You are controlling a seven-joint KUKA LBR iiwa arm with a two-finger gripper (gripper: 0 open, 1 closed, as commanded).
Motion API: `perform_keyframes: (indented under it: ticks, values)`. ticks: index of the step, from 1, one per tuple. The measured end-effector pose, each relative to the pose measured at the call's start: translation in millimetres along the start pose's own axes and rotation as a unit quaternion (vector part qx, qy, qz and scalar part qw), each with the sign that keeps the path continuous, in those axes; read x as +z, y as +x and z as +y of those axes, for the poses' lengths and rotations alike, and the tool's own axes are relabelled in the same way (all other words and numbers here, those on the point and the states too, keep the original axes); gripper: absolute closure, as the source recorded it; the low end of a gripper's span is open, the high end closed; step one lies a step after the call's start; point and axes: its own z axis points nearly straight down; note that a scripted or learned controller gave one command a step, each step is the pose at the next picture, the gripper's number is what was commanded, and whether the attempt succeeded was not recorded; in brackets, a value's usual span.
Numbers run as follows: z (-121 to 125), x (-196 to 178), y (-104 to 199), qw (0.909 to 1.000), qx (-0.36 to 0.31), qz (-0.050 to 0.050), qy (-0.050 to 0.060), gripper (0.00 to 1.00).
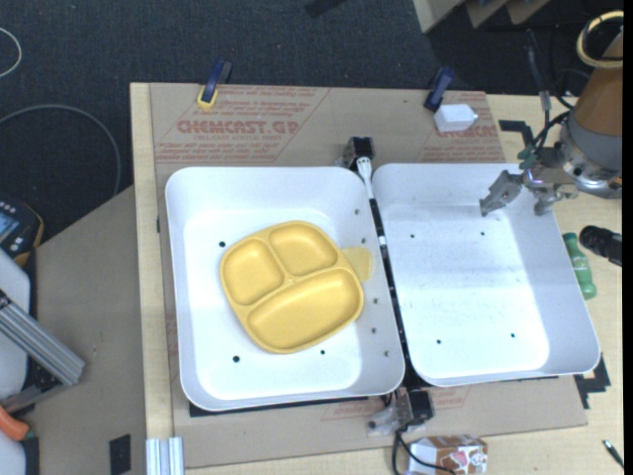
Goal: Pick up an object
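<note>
A table [148,265] topped with brown cardboard carries two shallow white plastic bins set side by side, seen from above at a slant.

In the left white bin [188,216] lies a yellow plastic divided plate [290,285] with three compartments: two small ones toward the far side and one long one toward the near side. It rests flat on the bin floor, slightly turned, roughly in the middle and a little toward the bin's right wall. A small pale yellow flat piece [358,261] peeks out from under its right edge, just beside the wall between the bins. The plate is the only sizeable thing to pick up, and its raised rim and dividers look like the likeliest places for fingers to catch.

A black clip [360,152] at the far end of the seam appears to hold the two bins together.

The right white bin [475,295] shows a bare floor with a few dark dots.

Above the far right corner of that bin hangs the grey metal gripper [516,194] of the arm, which reaches in from the right. Its two fingers are spread apart with nothing between them, pointing down and leftward. It is well apart from the yellow plate, so I judge that the pick has not begun and the arm must cross over the seam to the left bin.
</note>
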Motion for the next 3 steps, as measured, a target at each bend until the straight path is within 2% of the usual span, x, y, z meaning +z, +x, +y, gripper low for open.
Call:
perform_keyframes:
  ticks: [1, 2, 3]
  values:
    - [-32.4, -79.6, 73.6, 1.0, -0.003, 0.0, -0.003, 0.0]
    - [-100.2, -133.6, 136.6, 1.0, -0.002, 0.001, 0.001, 0.0]
    - [-134.0, -316.1, 190.7, 0.9999, -0.004, 0.001, -0.011, 0.0]
